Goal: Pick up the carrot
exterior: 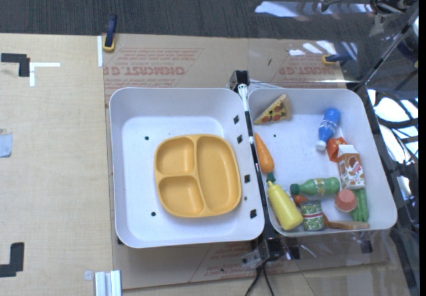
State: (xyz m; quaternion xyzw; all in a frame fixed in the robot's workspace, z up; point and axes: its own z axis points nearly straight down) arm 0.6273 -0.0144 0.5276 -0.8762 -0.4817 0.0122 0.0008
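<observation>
yellow bottle point(283, 206) below carrot point(263, 153) (lying tip-up, lengthwise).

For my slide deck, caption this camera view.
Carrot lies by the right bin's left wall; a yellow divided plate sits in the left bin.

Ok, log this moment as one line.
carrot: in right bin, against left wall, untouched | yellow tray: in left bin | pick: not yet done

Two bins point(120, 221) side by side on the bench point(53, 188). In the left one, a tray point(198, 175). In the right one, carrot point(263, 154) by the left wall, pizza point(273, 110) behind it, bottle point(283, 207) in front.
</observation>
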